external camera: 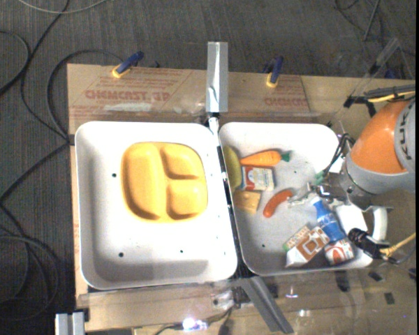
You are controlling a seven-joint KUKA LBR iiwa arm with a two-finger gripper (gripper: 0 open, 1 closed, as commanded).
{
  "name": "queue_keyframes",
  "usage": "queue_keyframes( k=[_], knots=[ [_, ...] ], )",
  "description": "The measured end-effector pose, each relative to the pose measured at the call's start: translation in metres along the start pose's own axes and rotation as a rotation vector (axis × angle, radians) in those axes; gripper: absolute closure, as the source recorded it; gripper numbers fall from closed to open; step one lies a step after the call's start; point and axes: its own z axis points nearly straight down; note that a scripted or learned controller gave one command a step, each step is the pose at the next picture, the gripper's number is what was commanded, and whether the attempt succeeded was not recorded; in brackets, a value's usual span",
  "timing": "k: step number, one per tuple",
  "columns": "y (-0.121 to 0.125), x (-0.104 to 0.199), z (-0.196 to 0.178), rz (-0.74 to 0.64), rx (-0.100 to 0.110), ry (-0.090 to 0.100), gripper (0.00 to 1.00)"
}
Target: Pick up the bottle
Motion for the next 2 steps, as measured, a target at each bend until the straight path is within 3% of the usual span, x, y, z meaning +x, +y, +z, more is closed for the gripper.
queue_keyframes(
  k=[1,2],
  knots=[
    [0.0014,-0.0017,-0.0090,0.000,-0.009,-0.007,1.00],
    [0.0021,0.0003,-0.0180,-0.002,-0.008,-0.005,1.00]
  ],
)
